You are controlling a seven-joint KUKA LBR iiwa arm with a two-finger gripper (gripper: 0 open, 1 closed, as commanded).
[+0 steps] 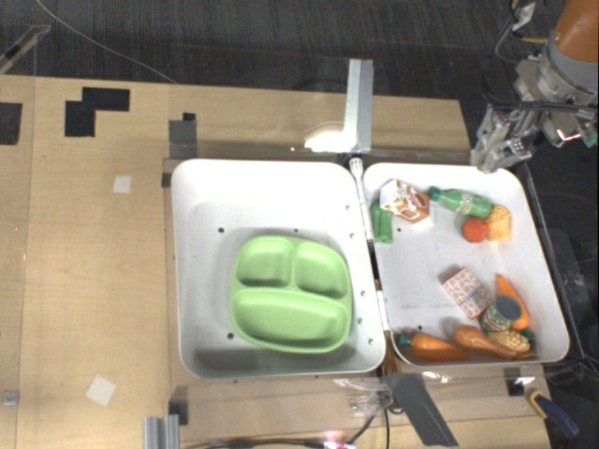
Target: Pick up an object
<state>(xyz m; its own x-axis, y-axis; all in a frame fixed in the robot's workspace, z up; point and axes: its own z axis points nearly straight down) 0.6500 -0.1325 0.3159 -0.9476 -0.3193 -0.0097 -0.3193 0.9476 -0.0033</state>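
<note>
Overhead, the bench presents a pale wood surface with black rectangular marks at its far left and small pale squares scattered on it; dark ribbed flooring lies beyond the far edge. A grey metal post stands at the far junction of the two bins.

Left bin: contains one green divided tray, lying flat near the bin's centre, with open white floor on all sides.

Right bin: the centre floor is open; contents lie along the edges. Far side: a green bottle, a red-and-white packet, a green item against the left wall, and a red ball touching a yellow item. Near side: a patterned box, a dark-capped can, an orange carrot and a corn cob along the near wall.

The gripper hangs over the right bin's far right corner, above the rim and apart from all objects. Its finger spacing cannot be determined. No object is in its grasp.
</note>
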